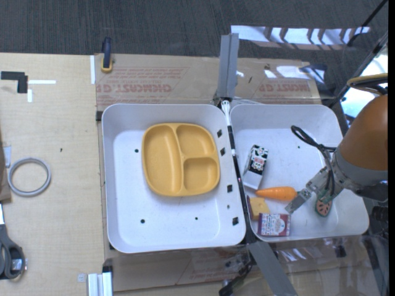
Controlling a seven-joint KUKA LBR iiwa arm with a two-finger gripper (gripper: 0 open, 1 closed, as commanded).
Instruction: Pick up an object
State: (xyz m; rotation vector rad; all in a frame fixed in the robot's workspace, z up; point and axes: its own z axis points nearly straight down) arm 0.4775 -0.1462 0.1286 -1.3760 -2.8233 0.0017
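- Nearest the camera, in the right bin, I've got a small red-and-white box lying flat by the front wall, with a little yellow block touching its upper-left corner.
- Just behind those lies the toy carrot, orange, on its side, pointing left.
- The gripper is right at the carrot's fat end. One grey finger angles down toward the red box, but I honestly can't tell from this angle whether the jaws are apart or together, and nothing is visibly between them.
- Beside the gripper to the right there's a small round thing, red with a green rim, like a watermelon slice, resting on the bin floor just under the wrist.
- The arm comes in from the right, its orange band big and blurry over the bin's right wall, with a black cable looping off it.
- A bit further back, a black-and-white carton lies tilted near the divider between the bins.
- The left bin holds a yellow divided plate, three compartments, sitting toward the back middle.
- On the bench to the far left: a grey ring and, at the front edge, scissors handles.
- At the back, cardboard lies under both bins.
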